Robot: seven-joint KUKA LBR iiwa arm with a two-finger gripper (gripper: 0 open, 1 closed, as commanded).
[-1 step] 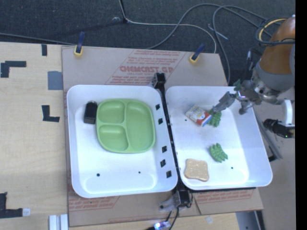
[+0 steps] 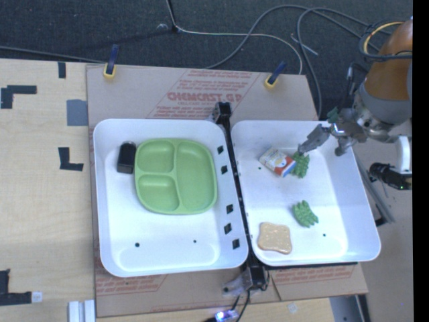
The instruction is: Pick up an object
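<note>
- Over the right bin's (image 2: 348, 200) far right corner we see the gripper (image 2: 326, 137), carried by the grey arm (image 2: 387, 79) reaching in from the right.
- We see two dark fingers (image 2: 312, 141) spread apart, with nothing between them; one points down-left toward the bin floor.
- Just beside that fingertip lies a small white and red carton (image 2: 276, 161), with a green leafy toy (image 2: 301, 166) touching its right side.
- Nearer us in the same bin we find a second green toy (image 2: 305, 214) and, at the front, a slice of toast (image 2: 275, 238).
- Across the divider, the left bin (image 2: 114, 240) bears a green divided plate (image 2: 176, 176) with a black block (image 2: 126, 157) against its left edge.
</note>
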